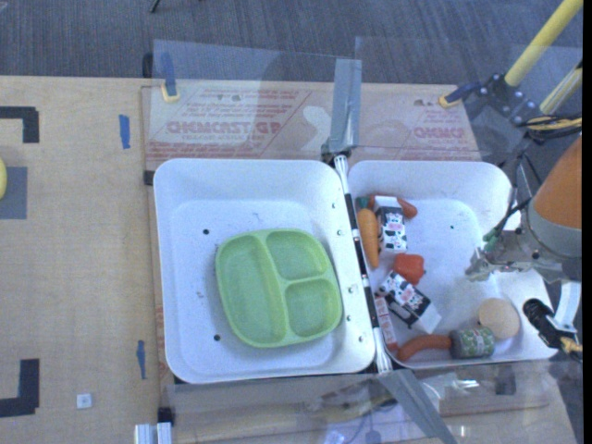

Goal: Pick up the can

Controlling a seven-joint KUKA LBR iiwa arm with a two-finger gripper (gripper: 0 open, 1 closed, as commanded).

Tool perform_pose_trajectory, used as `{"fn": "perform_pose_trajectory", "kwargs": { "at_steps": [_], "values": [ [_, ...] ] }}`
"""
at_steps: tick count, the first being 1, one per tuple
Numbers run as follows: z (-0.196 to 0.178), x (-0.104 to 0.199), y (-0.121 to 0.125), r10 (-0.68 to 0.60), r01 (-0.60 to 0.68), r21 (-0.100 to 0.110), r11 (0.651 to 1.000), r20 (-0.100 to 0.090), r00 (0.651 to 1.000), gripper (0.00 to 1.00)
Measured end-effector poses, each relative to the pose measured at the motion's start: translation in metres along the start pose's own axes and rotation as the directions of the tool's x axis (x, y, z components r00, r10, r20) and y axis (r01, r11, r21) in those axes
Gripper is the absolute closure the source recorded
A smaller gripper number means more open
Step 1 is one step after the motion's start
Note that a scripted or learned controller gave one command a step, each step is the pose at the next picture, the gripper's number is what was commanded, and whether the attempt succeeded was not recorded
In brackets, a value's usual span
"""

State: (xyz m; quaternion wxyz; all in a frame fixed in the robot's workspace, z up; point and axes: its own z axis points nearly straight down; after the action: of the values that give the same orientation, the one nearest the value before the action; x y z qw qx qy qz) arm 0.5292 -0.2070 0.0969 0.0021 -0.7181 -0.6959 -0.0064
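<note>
In right bin (435, 178): can (474, 343).

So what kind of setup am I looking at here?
Likely a robotics lab test bench: two white bins on a taped wooden bench, toy food and a can in the right bin, and a clear plastic shield behind.

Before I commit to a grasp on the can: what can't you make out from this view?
- Gripper: small and blurred in the camera view; finger state unreadable.
- Can: label too small to read; its left end meets an orange-red item, contact unclear.
- Arm: cut off by the right edge.
</note>
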Motion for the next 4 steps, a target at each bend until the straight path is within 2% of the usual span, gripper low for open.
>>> {"fn": "perform_pose_trajectory", "kwargs": {
  "at_steps": [1,2,3,4],
  "values": [
    [-0.104,-0.013,-0.048,-0.209,0.209,0.006,0.978,0.013,0.978,1.00],
    [0.010,-0.018,-0.047,-0.396,0.396,0.005,0.918,0.013,0.918,1.00],
    [-0.156,0.016,-0.048,-0.534,0.534,0.009,0.845,0.010,0.845,1.00],
    [-0.277,0.031,0.012,-0.563,0.563,0.008,0.826,0.011,0.826,1.00]
  ]
}}
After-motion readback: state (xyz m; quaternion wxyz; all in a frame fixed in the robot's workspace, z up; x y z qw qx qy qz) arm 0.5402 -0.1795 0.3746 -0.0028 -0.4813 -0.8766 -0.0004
